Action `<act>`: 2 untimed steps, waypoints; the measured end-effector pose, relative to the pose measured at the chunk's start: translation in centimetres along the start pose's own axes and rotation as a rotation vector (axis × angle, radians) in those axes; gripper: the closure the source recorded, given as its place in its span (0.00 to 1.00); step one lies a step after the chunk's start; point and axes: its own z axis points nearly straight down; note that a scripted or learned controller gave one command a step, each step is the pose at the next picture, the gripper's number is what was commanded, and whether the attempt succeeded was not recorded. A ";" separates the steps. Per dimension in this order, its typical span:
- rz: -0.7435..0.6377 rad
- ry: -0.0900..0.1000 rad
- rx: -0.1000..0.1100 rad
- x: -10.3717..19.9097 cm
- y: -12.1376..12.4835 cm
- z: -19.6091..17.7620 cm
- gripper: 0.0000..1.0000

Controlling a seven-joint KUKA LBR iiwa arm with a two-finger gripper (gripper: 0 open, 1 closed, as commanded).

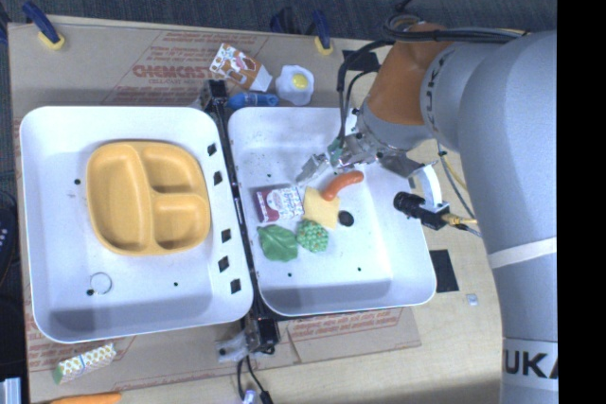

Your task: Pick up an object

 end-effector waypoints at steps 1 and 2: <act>-0.005 0.000 0.001 0.0 0.1 -1.0 1.00; 0.092 -0.001 -0.003 5.9 -1.2 -11.3 1.00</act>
